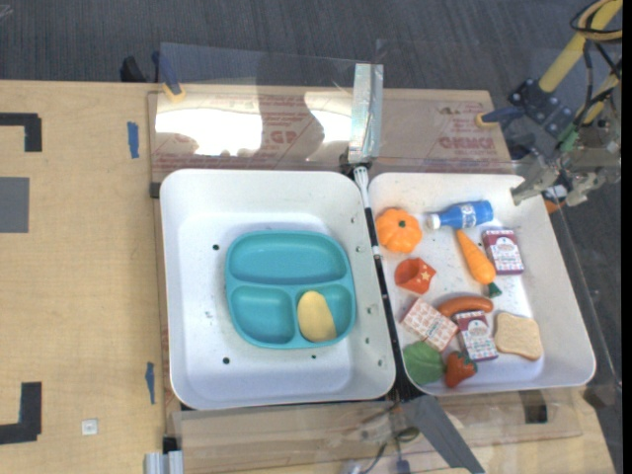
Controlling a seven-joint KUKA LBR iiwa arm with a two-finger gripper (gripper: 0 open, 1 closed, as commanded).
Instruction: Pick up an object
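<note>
— Tool (541, 188) hanging over the far right corner of the right-hand shallow white bin (576, 309), above the rim. Spread or pressed together? Cannot tell; too blurred up there.

— Nothing seen in its grip, then. Nearest candidate?

— Blue plastic bottle with a white cap (464, 214), lying on its side near the far wall of that bin, just left of the tool. Probably the easiest pick.

— Why that one?

— Bare floor on its far side, so room for a clean descent. Best to close across the narrow body, not along its length, since likely to roll otherwise.

— Neighbours to mind?

— Small orange toy pumpkin (399, 230) just beside the cap end. Orange toy carrot (477, 257) just below the bottle, close to touching. Maroon toy carton (503, 250) beside the carrot.

— And further out?

— Crowded near end: tan toy bread slice (517, 336), brown toy sausage (464, 305), more pieces packed together. Poor odds there; likely to nudge two at once.

— Left-hand white bin (188, 294)?

— Teal divided plate (289, 265) with a yellow oval toy (316, 316) in one compartment. Well apart from the tool; no reason to cross over.
</note>
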